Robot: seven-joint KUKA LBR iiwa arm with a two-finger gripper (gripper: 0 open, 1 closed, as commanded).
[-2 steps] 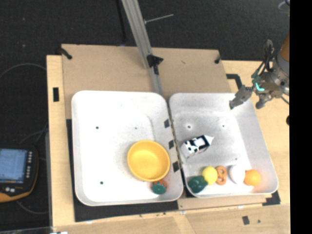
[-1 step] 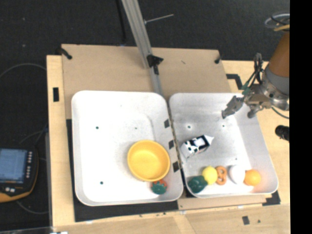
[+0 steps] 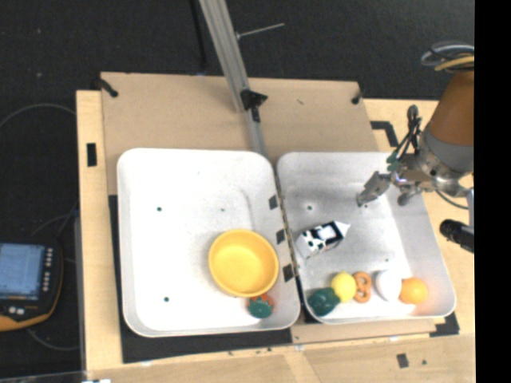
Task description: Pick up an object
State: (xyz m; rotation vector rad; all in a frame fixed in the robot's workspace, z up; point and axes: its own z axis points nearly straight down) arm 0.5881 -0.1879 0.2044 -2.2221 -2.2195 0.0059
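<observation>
My gripper (image 3: 390,191) hangs over the upper right part of the right bin (image 3: 319,174), fingers spread open and nothing between them. Below and to its left a black-and-white cow-patterned toy (image 3: 322,238) lies on the bin floor. Along the bin's front edge sit a dark green object (image 3: 322,300), a yellow ball (image 3: 344,286), an orange ring-like piece (image 3: 362,286), a white ball (image 3: 386,285) and an orange ball (image 3: 413,290). In the left bin (image 3: 176,190) a yellow bowl (image 3: 243,262) stands near the front right, with a small teal and red object (image 3: 260,306) just in front of it.
A slanted metal pole (image 3: 231,54) rises from the back between the bins. The bins rest on a tan bench (image 3: 319,102). A handheld pendant (image 3: 24,282) lies off the bench at the left.
</observation>
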